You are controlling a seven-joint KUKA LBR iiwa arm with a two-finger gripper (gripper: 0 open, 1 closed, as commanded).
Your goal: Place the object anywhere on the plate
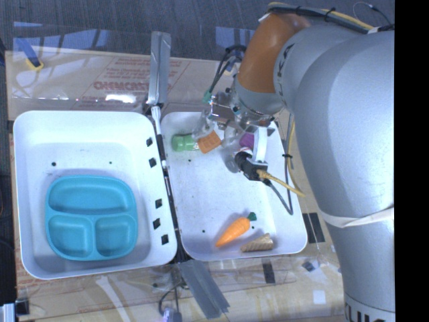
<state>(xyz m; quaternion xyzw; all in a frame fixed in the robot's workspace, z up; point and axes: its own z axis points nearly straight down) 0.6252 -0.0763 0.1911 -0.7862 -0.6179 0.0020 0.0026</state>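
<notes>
Grey arm with orange band reaches in from the right, tool low over the far end of the right white plastic bin. Tool state: cannot tell. Just beside it lie a green cylindrical toy, a small orange block and a purple piece, partly hidden. Smooth orange toy carrot with green top and ridged tan cone-shaped piece lie at the near end. Light-blue three-compartment plastic plate sits in the left white bin, well apart.
</notes>
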